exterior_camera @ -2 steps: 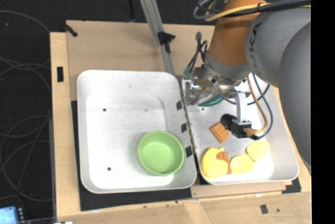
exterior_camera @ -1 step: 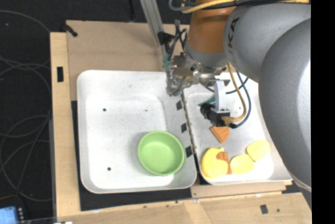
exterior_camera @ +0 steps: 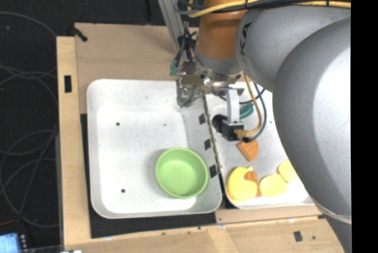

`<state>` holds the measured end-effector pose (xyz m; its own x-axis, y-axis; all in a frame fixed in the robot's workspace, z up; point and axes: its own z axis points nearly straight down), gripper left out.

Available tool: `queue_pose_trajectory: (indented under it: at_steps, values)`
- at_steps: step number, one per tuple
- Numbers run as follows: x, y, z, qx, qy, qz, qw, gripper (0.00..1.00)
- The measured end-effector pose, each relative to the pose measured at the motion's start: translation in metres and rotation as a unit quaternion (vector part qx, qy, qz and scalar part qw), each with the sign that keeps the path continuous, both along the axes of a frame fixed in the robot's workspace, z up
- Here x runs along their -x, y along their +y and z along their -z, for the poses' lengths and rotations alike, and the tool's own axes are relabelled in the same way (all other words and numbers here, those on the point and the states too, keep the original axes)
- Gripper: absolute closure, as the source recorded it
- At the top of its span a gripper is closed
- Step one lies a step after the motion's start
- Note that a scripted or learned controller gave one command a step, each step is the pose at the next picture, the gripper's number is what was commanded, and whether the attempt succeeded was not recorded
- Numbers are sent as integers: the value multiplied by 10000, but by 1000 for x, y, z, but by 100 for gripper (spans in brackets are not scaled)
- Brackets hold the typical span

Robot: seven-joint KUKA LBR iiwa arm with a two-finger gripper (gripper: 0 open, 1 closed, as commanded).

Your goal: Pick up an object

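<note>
The arm (exterior_camera: pixel 307 68), grey with its orange band, covers most of the right bin (exterior_camera: pixel 260 203) and reaches across toward the divide between the two bins. Its gripper (exterior_camera: pixel 188 92) hangs over the far right corner of the left bin (exterior_camera: pixel 118 127), above bare white floor; whether it is released or clenched cannot be told from here, and nothing visible sits in it.

The likeliest thing to pick is the green bowl (exterior_camera: pixel 182 172), upright in the near right part of the left bin, close to the bin's right wall and well apart from the gripper. It looks like thin moulded plastic: light, stiff and smooth, so probably slippery. The rim seems the best place to take hold, one finger inside and one outside, on the far side, away from the wall.

In the right bin lie several yellow pieces (exterior_camera: pixel 260 184), touching one another, and a small orange piece (exterior_camera: pixel 248 150) just beyond them. They look light and rounded, harder to pinch, and the arm's own bulk and dangling cables (exterior_camera: pixel 254 107) crowd the space above them.
</note>
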<state>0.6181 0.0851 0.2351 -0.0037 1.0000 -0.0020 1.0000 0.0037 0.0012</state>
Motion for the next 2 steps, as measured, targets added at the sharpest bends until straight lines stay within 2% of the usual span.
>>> queue_pose_trajectory:
  at_steps: [1, 2]
  values:
    - [-4, -2, -2, 10, -7, -1, 10000, 100]
    - [-4, -2, -2, 9, 0, -12, 10000, 0]
